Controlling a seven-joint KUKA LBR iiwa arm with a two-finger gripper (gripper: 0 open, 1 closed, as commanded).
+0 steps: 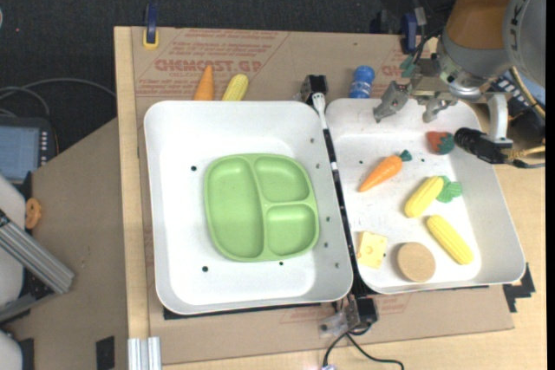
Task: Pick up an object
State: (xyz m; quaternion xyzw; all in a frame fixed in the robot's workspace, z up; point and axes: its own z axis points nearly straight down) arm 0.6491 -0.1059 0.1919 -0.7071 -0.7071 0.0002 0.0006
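Gripper (411,101): my fingers spread open, holding nothing
Below me: one carrot (381,172), two corn cobs (423,196)
Beside me: one strawberry (440,141)

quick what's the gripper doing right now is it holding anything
Gripper: open, holding nothing, hovering over the far edge of the right bin.

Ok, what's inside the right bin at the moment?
The right bin holds a carrot, two corn cobs, a cheese wedge, a round tan disc and a red-and-green piece. The gripper hangs over its far edge, so anything beneath is hidden.
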